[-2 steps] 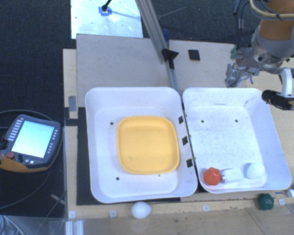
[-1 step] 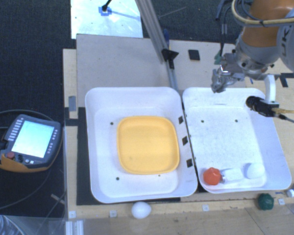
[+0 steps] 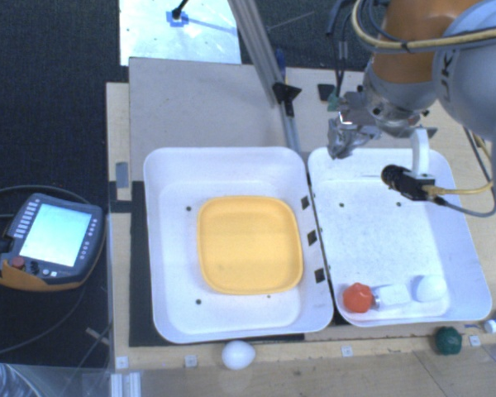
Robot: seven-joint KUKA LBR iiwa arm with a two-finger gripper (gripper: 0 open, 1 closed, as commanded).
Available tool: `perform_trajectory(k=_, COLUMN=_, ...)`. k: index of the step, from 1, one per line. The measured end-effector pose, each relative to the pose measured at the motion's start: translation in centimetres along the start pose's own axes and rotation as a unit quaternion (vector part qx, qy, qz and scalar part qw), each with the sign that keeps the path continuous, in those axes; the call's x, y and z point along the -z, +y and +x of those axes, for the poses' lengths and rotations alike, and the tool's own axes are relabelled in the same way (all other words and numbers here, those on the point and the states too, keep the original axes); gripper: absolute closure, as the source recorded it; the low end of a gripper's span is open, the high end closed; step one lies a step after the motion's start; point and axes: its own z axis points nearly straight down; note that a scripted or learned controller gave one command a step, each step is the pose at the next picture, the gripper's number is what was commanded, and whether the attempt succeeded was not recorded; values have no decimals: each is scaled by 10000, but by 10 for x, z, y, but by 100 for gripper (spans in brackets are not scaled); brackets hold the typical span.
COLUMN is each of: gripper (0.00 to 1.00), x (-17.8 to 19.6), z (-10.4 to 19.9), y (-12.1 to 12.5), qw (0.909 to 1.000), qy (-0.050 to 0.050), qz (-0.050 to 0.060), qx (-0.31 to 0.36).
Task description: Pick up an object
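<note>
The claw (image 3: pixel 341 145) hangs over the right bin's (image 3: pixel 459 246) far left corner; I cannot tell its state. An orange ball (image 3: pixel 357 298) lies by that bin's near edge.

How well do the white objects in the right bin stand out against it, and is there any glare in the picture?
In the camera view the white objects at the near edge of the right bin nearly blend into it, while the orange ball stands out. A bright glare patch washes out the floor at the top, and the claw looks slightly soft.
</note>
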Motion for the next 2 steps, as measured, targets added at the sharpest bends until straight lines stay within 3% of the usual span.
perform_trajectory(k=1, gripper=100, x=-8, z=49, y=-7, qw=10000, qy=0, qz=1, qx=0)
perform_trajectory(k=2, gripper=100, x=-43, z=92, y=-19, qw=10000, qy=-3, qz=13, qx=-6)
